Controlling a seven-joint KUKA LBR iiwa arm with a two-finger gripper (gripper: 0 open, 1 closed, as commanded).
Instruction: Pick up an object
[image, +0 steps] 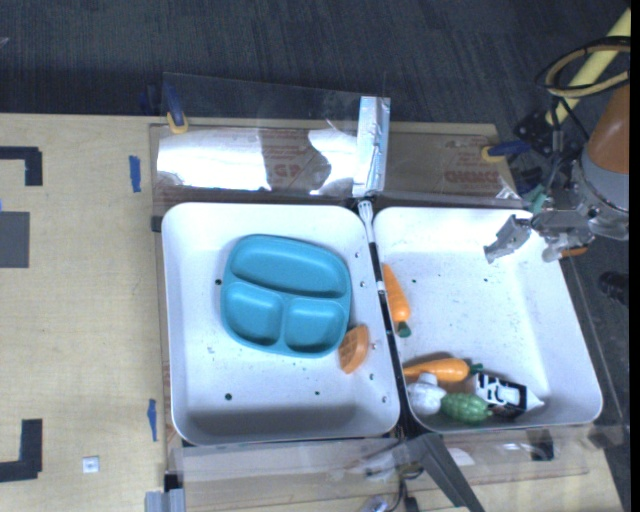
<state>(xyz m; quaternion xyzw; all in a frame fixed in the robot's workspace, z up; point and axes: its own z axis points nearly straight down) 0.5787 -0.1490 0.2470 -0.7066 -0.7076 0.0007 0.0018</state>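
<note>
My gripper (527, 242) hangs over the far right corner of the right bin (480, 290), fingers spread apart and nothing between them. Below it, an orange carrot (395, 297) lies along the bin's left wall. At the bin's near edge sit an orange sausage-shaped piece (437, 371), a white piece (425, 397), a green bumpy piece (463, 407) and a black-and-white object (503, 393). The left bin (190, 380) holds a blue divided plate (285, 293) and an orange slice (353, 349) beside it.
A clear plastic panel (265, 150) and cardboard stand behind the bins. Yellow and black cables (570, 75) hang at the upper right near the arm. A tan bench surface (75, 300) extends to the left.
</note>
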